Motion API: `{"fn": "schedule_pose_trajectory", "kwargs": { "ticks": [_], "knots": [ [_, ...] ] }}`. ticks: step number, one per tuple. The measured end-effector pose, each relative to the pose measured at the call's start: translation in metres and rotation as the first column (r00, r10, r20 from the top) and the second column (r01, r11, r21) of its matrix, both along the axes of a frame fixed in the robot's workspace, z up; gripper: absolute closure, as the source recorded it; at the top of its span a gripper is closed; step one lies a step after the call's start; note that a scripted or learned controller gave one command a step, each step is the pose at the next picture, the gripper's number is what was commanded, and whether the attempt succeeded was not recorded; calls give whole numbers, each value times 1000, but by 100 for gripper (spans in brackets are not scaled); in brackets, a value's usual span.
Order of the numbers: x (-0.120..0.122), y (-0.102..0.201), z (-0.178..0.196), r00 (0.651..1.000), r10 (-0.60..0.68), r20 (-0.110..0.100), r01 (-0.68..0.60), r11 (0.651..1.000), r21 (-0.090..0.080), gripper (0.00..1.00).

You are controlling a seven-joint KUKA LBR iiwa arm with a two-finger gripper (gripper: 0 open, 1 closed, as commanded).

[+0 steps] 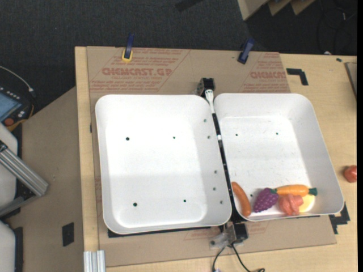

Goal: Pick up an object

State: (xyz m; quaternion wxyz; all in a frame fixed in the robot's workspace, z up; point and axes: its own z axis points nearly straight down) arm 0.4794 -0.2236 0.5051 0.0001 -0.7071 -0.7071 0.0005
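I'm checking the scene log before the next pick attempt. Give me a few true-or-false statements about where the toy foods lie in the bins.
1. The toy foods lie in the right bin. True.
2. The purple grapes lie at the far edge of their bin. False: they lie along the near edge, with the other toys.
3. The carrot lies beside the grapes. True.
4. The sausage lies in the left bin. False: it lies in the right bin, by the divide between the bins.
5. A small red thing lies on the bench outside the bins. True.
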Motion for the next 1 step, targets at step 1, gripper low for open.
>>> {"fn": "schedule_pose_trajectory", "kwargs": {
  "ticks": [1],
  "knots": [
    [0,0,-10,1000,0,0,0,1000,0,100]
  ]
}}
